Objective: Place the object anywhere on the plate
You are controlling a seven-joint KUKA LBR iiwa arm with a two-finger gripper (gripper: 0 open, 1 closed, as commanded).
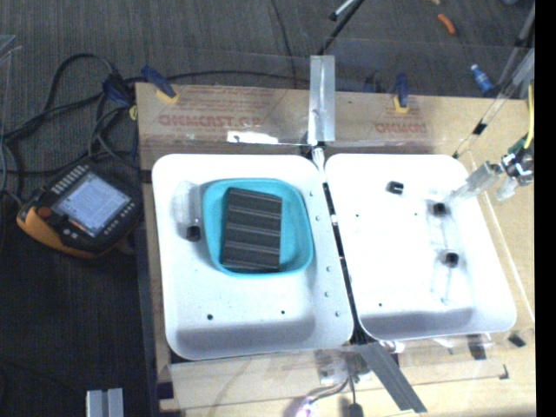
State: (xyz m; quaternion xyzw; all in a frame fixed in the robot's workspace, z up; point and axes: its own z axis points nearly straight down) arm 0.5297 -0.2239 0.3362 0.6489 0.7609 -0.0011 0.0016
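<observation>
From above, two shallow white bins are sitting side by side on the desk, the left bin and the right bin touching along a middle seam.

In the left bin a turquoise plate is lying near the centre, toward twelve o'clock. A dark ribbed block is resting flat on that plate, covering most of its middle. Just beside the plate at nine o'clock, a pale translucent object is lying against the bin floor with a small black piece below it; what either one is cannot be told.

In the right bin a small black bit is lying toward twelve o'clock, well apart from the rest. A clear, see-through tool is reaching in from three o'clock, at the bin's upper right; whether its tips are apart or together cannot be told. Two small dark spots and are sitting among faint clear shapes near the bin's centre right.

Behind the bins, faded red printing is running along the desk board, too blurred to read. A metal post is standing at twelve o'clock between the bins. On the floor at nine o'clock, an orange-edged handheld pendant with a lit screen is lying, its text too small to read.
</observation>
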